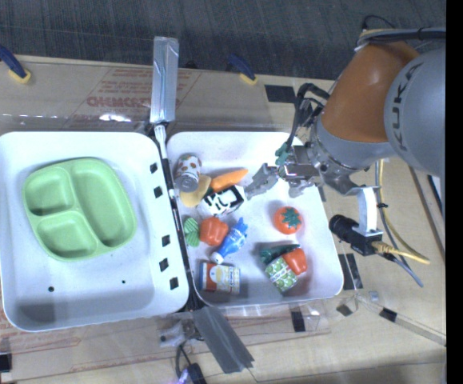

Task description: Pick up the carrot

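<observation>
Carrot (229,178) lying in the right bin (315,282), toward its far-left corner, tilted with the thick end pointing right and away. Touching or overlapping a black-and-white item (224,201) just below it, and close beside a small can (188,172) near the bin's left wall. Gripper (261,182) lowered over the same bin, just right of the carrot's thick end, reaching in from the right edge; fingers blurred against the white floor, so whether apart or together cannot be told. Nothing visibly clamped between them.

Elsewhere in the right bin: a tomato (288,219) near the right wall, an orange vegetable (213,230) and a blue bottle (233,238) around the middle, a tin with a printed label (221,278) at the near-left corner, a green-and-red packet (283,266) by the near edge.

Left bin (23,302) carrying a green divided plate (77,206) toward its far-left side. Grey arm with orange band (367,94) above the right bin's far-right corner.
</observation>
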{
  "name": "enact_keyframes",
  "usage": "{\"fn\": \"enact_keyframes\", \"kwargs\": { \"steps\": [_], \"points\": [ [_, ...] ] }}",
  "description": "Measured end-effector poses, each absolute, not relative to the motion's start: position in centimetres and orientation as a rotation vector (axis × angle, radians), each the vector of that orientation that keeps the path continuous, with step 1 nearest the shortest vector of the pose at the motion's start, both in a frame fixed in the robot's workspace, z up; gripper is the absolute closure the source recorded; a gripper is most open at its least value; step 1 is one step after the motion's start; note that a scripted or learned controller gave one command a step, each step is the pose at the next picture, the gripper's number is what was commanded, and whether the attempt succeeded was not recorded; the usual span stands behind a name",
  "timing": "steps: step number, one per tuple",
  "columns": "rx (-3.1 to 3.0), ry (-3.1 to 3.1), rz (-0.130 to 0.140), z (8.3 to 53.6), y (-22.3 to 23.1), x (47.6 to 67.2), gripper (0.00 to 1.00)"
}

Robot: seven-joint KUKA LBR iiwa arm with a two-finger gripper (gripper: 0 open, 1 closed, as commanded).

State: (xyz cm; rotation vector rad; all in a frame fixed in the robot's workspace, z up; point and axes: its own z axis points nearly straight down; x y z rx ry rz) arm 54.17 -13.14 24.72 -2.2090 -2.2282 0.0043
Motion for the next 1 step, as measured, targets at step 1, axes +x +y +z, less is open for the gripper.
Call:
{"fn": "enact_keyframes", "kwargs": {
  "steps": [1],
  "points": [
    [-2.181, -2.252, 0.007, 21.71, -12.79, 56.33, 0.00]
  ]
}}
